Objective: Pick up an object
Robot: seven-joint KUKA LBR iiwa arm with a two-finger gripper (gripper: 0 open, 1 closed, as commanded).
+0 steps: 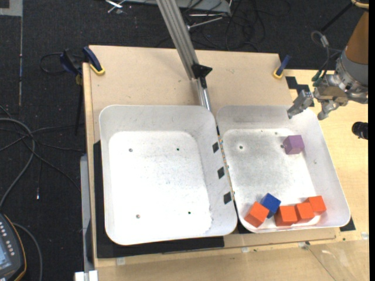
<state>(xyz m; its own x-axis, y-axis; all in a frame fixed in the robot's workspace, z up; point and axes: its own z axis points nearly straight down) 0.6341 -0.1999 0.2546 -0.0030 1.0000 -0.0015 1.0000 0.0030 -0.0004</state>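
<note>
Camera view: gripper [311, 105] spread open and empty, above right bin [328, 157] rim at 1 o'clock. Purple block [293, 144] just below it, at its 7 o'clock. Orange blocks [296, 211] and a blue block [270, 202] at the bin's 6 o'clock. Nothing picked yet, descent and grasp remain

A single fixed camera looks down at a slant from above the tabletop [176, 75], taking in both white bins [117, 122].

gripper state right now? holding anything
gripper: open, holding nothing, above the far right rim of the right bin, up and to the right of the purple block.
</note>
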